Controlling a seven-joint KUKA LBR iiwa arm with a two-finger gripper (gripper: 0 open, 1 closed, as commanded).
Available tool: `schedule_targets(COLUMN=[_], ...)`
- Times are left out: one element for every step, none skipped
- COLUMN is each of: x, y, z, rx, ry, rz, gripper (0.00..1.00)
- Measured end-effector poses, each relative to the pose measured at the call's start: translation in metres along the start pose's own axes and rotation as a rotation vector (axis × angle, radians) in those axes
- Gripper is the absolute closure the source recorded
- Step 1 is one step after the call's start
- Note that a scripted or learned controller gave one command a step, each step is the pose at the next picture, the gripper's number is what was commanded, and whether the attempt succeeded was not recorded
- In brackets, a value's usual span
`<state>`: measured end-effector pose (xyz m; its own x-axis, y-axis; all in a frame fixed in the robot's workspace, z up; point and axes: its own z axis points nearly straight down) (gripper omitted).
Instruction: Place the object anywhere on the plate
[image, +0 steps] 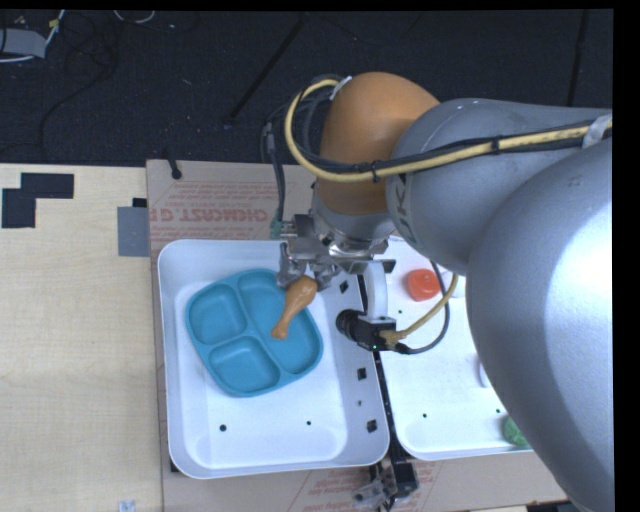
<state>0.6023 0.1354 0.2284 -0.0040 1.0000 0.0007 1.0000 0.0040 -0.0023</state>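
Two shallow white bins sat side by side on the tabletop (70, 330) in front of you. The left bin (250, 440) held a blue plate (240, 335) with separate compartments, lying toward that bin's upper left. A tan drumstick-shaped toy (294, 306) lay tilted over the plate's upper right part, its thick end uppermost and its thin end pointing down toward the middle of the plate.

Your arm (520, 260), grey with an orange band (375, 130), reached in from the right and hung over the upper edge of the left bin. The tool (300, 272) sat directly at the toy's thick end, touching or nearly touching it. From this slanted overhead view you could not tell whether the tool was clenched on the toy or released.

In the right bin (440, 420) an orange object (422, 284) lay near the upper left, and a small green object (514, 431) showed at the lower right beside the arm.
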Motion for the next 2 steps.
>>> schedule_targets(x=[0.0548,0.0529], y=[0.0086,0.0079], z=[-0.0089,-0.0083], rx=[-0.001,0.002], ry=[0.001,-0.002], rz=[-0.001,0.000], gripper=[1.00,0.00])
